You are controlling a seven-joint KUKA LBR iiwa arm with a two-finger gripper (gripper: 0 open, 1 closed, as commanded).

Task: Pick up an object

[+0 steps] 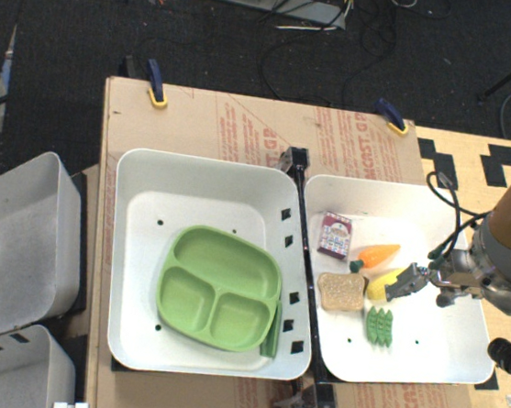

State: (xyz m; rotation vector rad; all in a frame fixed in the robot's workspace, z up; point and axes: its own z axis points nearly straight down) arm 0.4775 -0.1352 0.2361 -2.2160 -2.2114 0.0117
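Observation:
In the right bin (440, 360) lie a small maroon box (335, 234), an orange carrot-shaped piece (379, 254), a tan bread-like slice (342, 292), a yellow piece (378, 288) and a green ridged piece (379, 325). My gripper (407, 281) reaches in from the right and sits low over the bin, its tip right against the yellow piece's right side, just below the carrot. The dark tip overlaps the yellow piece, so the view leaves unclear whether anything is held.
The left bin (147, 185) holds a green divided plate (219, 288). A black divider (302, 260) runs between the bins. Grey tubs (10, 242) stand off the bench at left. Cables (452, 223) trail along the arm above the right bin.

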